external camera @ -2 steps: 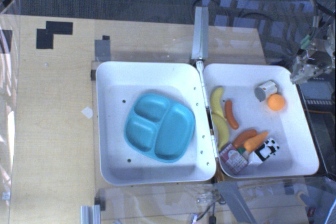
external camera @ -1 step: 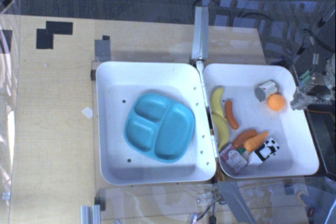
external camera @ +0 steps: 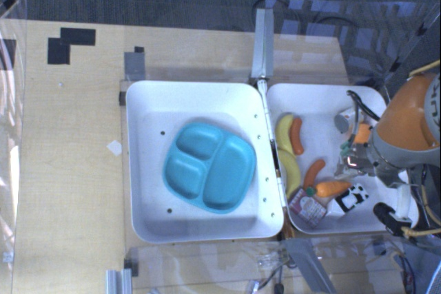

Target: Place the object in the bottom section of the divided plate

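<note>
Blue and three-sectioned, the divided plate (external camera: pixel 210 166) lies in the middle of the left bin (external camera: pixel 148 113), all its sections bare. In the right bin (external camera: pixel 324 103) lie two yellow bananas (external camera: pixel 287 148) along the left wall, an orange-red sausage (external camera: pixel 297 135) just beside the upper one, a second sausage (external camera: pixel 314 172) lower down, a carrot (external camera: pixel 331 188), a black-and-white toy (external camera: pixel 351 197) and a crumpled packet (external camera: pixel 307 206). Over that bin's right side hangs the gripper (external camera: pixel 355 160), just above the carrot; whether its jaws are open or closed cannot be told.
</note>
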Available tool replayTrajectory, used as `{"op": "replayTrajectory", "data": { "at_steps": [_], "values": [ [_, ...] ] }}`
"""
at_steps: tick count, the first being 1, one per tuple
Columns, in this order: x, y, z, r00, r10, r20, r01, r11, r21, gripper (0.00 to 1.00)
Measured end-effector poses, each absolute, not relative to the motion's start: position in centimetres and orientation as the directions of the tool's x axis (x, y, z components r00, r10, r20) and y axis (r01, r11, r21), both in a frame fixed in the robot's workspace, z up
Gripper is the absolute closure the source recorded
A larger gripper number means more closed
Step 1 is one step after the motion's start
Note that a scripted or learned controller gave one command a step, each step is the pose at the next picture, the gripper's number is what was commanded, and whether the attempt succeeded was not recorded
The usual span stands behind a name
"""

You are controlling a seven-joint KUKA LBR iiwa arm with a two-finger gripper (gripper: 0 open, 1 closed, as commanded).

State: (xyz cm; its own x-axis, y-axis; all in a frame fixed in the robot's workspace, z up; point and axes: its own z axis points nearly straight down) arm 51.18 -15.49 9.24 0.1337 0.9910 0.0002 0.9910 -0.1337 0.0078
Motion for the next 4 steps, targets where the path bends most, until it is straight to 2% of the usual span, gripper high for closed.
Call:
{"op": "replayTrajectory", "data": {
  "at_steps": [1, 2, 3, 4],
  "values": [
    [58.1, -12.8, 9.0, 0.148, 0.989, 0.000, 0.989, -0.148, 0.016, 1.00],
    [55.9, -2.9, 27.2, 0.136, 0.991, 0.001, 0.991, -0.136, 0.007, 1.00],
    [56.2, -12.2, 28.8, 0.039, 0.999, -0.002, 0.999, -0.039, 0.006, 1.00],
    [60.3, -8.7, 12.9, -0.499, 0.867, -0.002, 0.867, 0.499, 0.004, 1.00]
  ]
}}
